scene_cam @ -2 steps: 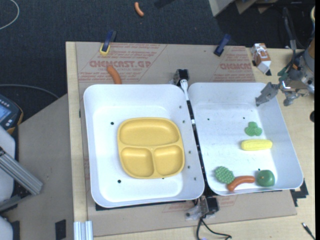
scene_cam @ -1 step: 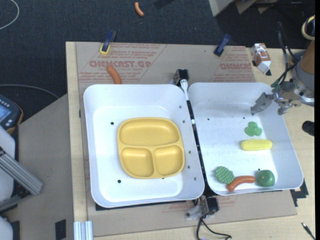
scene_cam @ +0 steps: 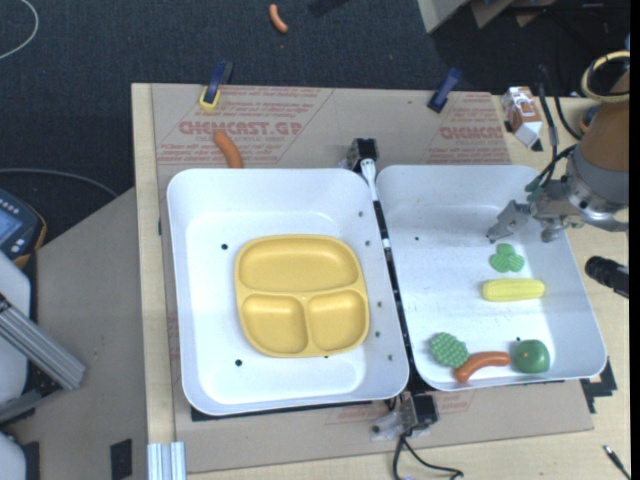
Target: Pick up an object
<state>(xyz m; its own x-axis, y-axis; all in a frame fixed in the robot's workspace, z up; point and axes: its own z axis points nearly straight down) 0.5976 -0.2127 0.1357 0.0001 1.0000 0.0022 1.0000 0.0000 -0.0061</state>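
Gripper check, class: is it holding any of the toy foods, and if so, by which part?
Nothing is held. The gripper hovers open above the right bin, its fingers spread, with the small green toy lying just below it.

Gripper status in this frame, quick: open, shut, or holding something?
Gripper: open, fingers spread and holding nothing, poised over the right bin just above the small green toy.

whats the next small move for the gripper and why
Probably lower onto the small green piece: the gripper hovers just above it in the right bin, holding nothing, and the yellow corn lies a bit farther.
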